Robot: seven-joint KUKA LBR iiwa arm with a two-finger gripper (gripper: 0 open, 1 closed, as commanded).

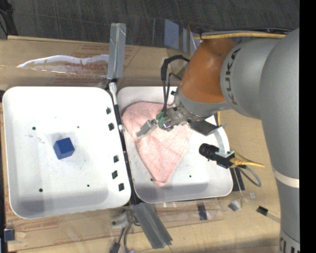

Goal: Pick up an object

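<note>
A pink cloth (160, 146) lies spread in the right bin (200, 186), tapering toward the bin's front. My gripper (147, 127) hangs over the cloth's upper part, its metal fingers pointing left and down at the fabric. Whether the fingers touch or pinch the cloth cannot be made out. A small blue cube (64, 147) sits in the left bin (21, 115), far from the gripper.
The grey arm with its orange band (205, 73) covers the right bin's back right corner. A black cable end (213, 154) juts over the right bin's right side. A metal divider (118, 146) separates the bins. Cardboard lies beneath.
</note>
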